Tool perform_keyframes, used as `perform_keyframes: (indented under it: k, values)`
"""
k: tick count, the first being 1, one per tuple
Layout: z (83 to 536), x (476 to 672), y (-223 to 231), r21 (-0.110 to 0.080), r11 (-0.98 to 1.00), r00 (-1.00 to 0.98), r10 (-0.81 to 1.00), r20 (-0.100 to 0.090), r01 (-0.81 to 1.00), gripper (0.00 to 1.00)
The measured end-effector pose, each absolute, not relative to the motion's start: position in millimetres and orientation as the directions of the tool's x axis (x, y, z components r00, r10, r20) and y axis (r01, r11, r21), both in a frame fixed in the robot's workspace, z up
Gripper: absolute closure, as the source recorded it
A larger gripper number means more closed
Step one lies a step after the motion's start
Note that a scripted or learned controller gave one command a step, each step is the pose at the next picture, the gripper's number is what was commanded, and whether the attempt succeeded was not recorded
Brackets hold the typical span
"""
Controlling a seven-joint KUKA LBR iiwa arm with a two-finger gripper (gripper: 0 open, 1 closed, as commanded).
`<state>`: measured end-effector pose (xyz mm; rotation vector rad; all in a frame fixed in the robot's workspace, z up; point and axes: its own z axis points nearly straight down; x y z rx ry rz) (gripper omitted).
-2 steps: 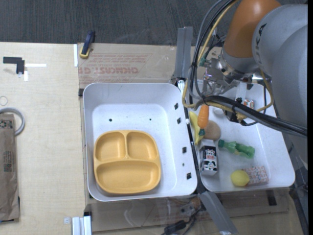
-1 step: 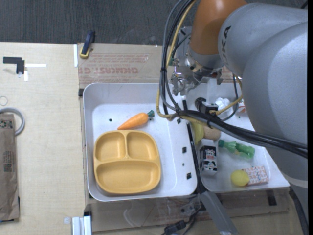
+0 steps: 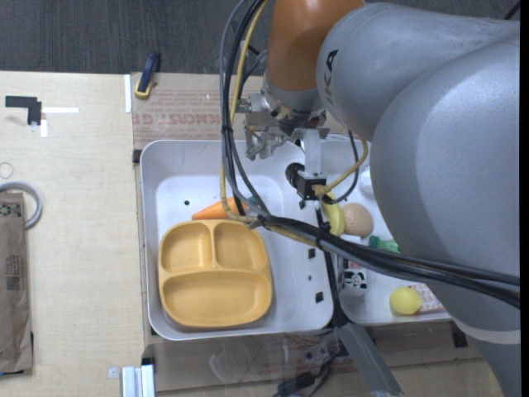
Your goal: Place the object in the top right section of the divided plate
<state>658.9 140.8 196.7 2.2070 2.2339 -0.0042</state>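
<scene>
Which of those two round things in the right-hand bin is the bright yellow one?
The small ball nearest the bin's front edge is bright yellow. The other, an egg-shaped thing farther back beside the cables, is pale tan.

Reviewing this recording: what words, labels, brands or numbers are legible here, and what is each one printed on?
Red lettering on the tape strip above the bin: appears upside down, too blurred to read.
Dark letters on the arm: partly visible, not legible.
Print on the brown bag: too small to read.

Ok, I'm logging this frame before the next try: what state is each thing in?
divided plate: upright in the left bin, all three sections bare
orange piece: lying in the bin, beside the plate's top edge
yellow ball: resting in the right bin
beige egg-shaped object: resting in the right bin
</scene>
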Motion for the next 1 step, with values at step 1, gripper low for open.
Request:
perform_keyframes:
  k: [1]
  values:
    - [92.7,659.1,223.5,0.001,0.102,-0.102,0.995,-0.001,0.995,1.0]
